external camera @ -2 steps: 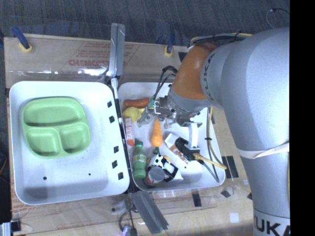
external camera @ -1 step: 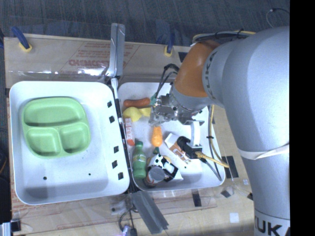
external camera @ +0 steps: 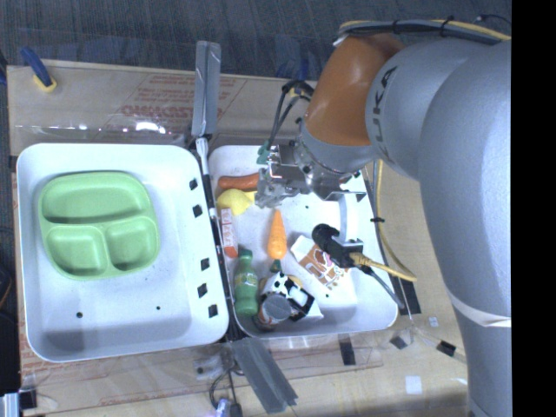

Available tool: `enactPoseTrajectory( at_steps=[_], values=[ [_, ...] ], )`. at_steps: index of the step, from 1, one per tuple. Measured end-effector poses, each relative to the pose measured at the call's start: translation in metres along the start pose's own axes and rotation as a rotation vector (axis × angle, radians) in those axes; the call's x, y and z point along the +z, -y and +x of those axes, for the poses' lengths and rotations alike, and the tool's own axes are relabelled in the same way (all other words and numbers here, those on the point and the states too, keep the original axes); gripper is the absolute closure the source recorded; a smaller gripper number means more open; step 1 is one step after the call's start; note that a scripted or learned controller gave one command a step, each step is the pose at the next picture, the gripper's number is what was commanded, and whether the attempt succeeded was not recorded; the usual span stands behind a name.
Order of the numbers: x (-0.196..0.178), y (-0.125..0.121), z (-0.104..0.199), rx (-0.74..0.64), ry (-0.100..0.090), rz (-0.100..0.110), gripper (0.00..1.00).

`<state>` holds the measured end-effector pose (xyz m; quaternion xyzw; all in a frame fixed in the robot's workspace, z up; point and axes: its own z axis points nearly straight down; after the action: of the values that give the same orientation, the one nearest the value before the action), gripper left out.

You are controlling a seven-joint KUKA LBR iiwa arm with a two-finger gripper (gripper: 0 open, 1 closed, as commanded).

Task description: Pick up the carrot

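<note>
Two shallow white bins are set side by side on the desk (external camera: 87, 94). The left bin (external camera: 113, 313) is occupied by a green divided tray (external camera: 97, 224), placed in its upper left part.

The right bin (external camera: 360, 313) is found crowded. The carrot (external camera: 276, 233) is located near the centre of this bin. It lies free on the bin floor, running roughly top to bottom in the frame, and is not held.

The gripper (external camera: 268, 188) is positioned just above the carrot in the frame, over the upper part of the right bin. It is close beside a yellow lemon-shaped item (external camera: 233, 201) and a reddish sausage (external camera: 236, 182). Whether the gripper is open or closed cannot be told from this view.

A green bottle (external camera: 246, 283) is noted to the lower left of the carrot. A printed card (external camera: 320, 263) is noted to its right, and a can (external camera: 274, 309) near the bin's lower edge. The arm (external camera: 434, 146) is seen reaching in from the right of the frame.
</note>
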<state>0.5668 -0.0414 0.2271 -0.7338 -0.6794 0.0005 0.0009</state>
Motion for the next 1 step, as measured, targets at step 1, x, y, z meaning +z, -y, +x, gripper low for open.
enactPoseTrajectory(
  at_steps=[1],
  values=[
    [0.0001, 0.0001, -0.0002, 0.000, 0.000, 0.000, 0.00]
  ],
)
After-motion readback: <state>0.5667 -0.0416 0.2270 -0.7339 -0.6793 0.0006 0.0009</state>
